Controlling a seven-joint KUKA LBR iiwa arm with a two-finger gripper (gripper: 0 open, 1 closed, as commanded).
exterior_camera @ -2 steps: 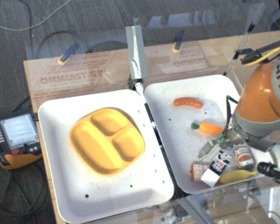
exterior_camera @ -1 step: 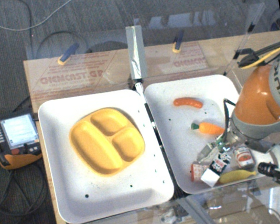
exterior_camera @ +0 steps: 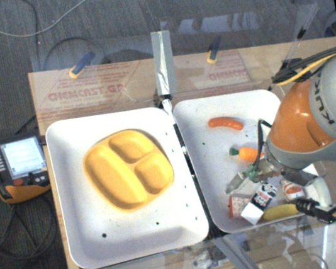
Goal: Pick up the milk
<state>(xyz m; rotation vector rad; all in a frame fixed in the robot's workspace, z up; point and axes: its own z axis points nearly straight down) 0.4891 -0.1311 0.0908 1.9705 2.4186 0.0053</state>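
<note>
The milk (exterior_camera: 254, 203) is a small carton with a red side, a black-and-white patch and a white end. It lies on its side near the front edge of the right bin (exterior_camera: 210, 155). My gripper (exterior_camera: 253, 176) hangs low just above and behind the carton, under the orange band of the arm (exterior_camera: 300, 124). The wrist covers the gripper's tips and part of the carton's far side. Whether the gripper touches the carton I cannot tell.
A yellow banana (exterior_camera: 280, 211) lies right in front of the milk, and a red-and-white packet (exterior_camera: 293, 191) sits to its right. A carrot (exterior_camera: 244, 153) and a red sausage (exterior_camera: 225, 123) lie further back. The left bin (exterior_camera: 84, 240) holds a yellow divided plate (exterior_camera: 129, 168).
</note>
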